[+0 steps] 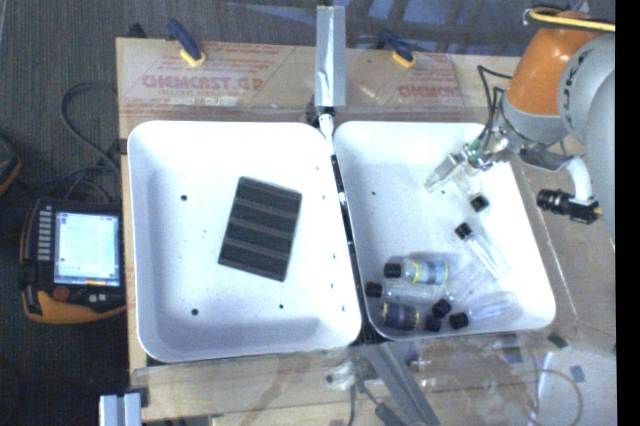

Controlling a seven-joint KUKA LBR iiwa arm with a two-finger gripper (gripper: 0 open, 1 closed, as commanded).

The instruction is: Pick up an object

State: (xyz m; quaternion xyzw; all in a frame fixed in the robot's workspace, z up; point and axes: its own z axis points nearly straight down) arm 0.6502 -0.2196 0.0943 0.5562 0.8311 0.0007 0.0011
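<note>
Arm's in from the right, gripper (450, 169) hanging over the upper part of the right bin (400, 146), well up from the bottle cluster (430, 294) piled at that bin's lower edge. Can't tell the gripper's state, too small and pale vs. the white floor. One loose clear bottle (480, 249) lies just up from the cluster w/ room around it — best pick imo. Go straight down, centred on its body, not the cap. Dark ribbed block (261, 228) sits across in the left bin (160, 154).
</note>
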